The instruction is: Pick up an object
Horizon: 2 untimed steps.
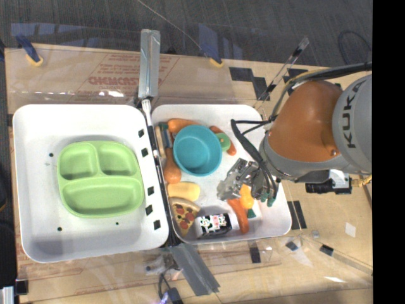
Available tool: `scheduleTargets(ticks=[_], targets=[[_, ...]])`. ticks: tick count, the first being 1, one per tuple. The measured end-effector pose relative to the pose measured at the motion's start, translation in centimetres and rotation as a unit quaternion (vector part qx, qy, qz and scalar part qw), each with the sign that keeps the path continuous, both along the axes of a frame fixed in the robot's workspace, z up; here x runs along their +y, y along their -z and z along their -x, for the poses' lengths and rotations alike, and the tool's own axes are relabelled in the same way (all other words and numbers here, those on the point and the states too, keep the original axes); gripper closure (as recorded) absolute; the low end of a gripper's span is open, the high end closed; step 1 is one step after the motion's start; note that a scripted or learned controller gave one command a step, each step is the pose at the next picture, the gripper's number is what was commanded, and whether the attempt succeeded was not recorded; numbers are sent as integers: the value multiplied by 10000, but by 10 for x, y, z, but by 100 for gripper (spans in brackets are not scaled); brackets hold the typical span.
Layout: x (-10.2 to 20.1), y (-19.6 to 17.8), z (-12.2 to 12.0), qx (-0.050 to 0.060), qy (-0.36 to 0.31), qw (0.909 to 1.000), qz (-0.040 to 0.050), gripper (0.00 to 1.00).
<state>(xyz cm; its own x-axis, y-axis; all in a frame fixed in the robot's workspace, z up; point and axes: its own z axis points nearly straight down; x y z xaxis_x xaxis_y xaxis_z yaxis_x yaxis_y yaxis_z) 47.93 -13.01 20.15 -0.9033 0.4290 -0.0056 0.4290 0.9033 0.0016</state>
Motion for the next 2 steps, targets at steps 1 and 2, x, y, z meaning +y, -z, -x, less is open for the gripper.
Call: scheduleTargets(ticks=[1,2], targets=[[-27,23,2,46,-221,9997,-12,100],[23,0,1,25,1069,9943,-9,100]])
